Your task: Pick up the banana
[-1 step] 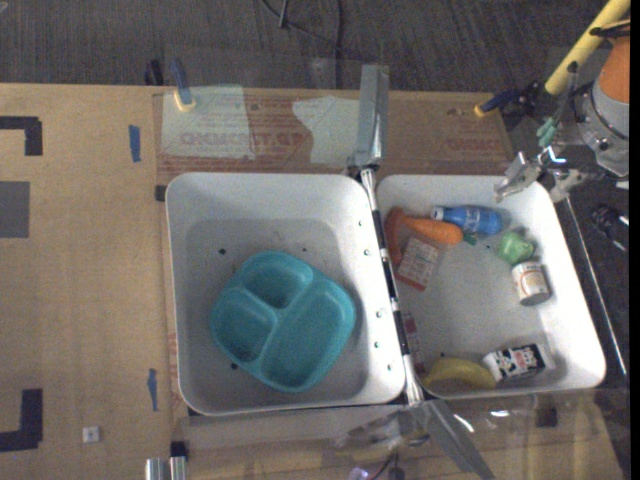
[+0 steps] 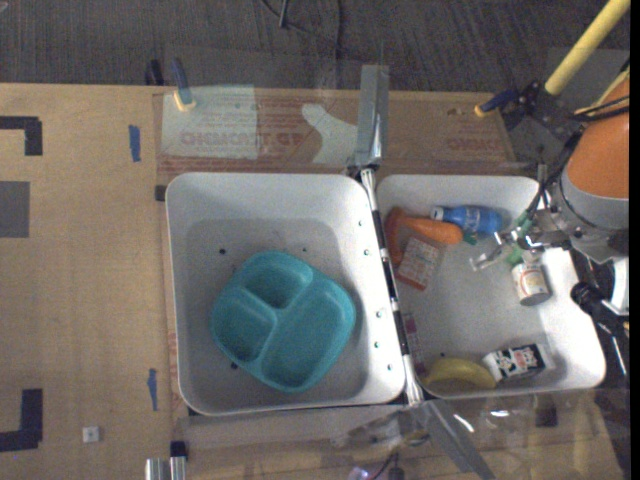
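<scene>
Plywood worktop (image 2: 80,268) is filling your frame from left to right, with dark carpet running along the top edge and black corner marks sitting at the far left. Two shallow white bins are lying side by side in the middle. Your left bin (image 2: 190,298) is carrying a teal divided tray (image 2: 283,320), resting low and slightly right of that bin's centre. Your right bin (image 2: 470,318) is where things are getting busy.

Look at the bottom edge of the right bin: the banana (image 2: 460,373) is lying there, near the lower left corner of that bin, just beside a small black-and-white carton (image 2: 519,361) on its right. Up in the bin's upper left, an orange packet (image 2: 415,248) is lying tilted, touching a blue bottle (image 2: 470,218) that is stretching toward the right. A small white bottle (image 2: 531,279) is sitting near the right wall.

Your arm is reaching in from the right of the frame, its orange band (image 2: 600,158) glowing at the upper right. The pincer (image 2: 505,246) is hovering over the upper right part of the right bin, just beside the blue bottle and the white bottle, well apart from the banana. Its metal fingers are blurring into the clutter, so you cannot tell how far apart they are standing or whether anything is between them.
</scene>
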Available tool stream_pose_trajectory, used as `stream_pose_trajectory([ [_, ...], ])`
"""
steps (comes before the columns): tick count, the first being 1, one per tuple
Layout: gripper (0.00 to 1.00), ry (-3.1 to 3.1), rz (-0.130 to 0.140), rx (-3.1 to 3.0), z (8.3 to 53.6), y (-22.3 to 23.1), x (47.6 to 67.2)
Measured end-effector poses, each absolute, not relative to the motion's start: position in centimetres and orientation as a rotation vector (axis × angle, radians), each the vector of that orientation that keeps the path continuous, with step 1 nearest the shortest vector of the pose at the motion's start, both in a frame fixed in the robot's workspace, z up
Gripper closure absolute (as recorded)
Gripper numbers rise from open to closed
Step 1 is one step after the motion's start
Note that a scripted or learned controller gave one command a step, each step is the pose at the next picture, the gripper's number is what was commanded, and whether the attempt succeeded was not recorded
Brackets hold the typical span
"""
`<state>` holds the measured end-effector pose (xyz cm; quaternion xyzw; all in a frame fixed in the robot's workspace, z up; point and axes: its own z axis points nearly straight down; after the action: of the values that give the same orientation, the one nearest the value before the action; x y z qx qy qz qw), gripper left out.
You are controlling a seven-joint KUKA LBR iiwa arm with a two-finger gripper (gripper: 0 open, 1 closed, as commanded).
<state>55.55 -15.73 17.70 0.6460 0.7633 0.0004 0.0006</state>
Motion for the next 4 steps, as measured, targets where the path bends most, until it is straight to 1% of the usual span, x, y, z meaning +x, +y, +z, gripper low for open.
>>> stream_pose_trajectory([
  [1, 0.00, 2.327, 0.008, 2.102, 8.8, -10.8, 48.1],
  [2, 0.00, 2.609, 0.003, 1.734, 8.9, -11.0, 48.1],
  [3, 1.00, 2.596, 0.008, 1.735, 10.0, -11.2, 48.4],
  [4, 1.00, 2.780, 0.003, 1.455, 17.6, -10.2, 49.3],
])
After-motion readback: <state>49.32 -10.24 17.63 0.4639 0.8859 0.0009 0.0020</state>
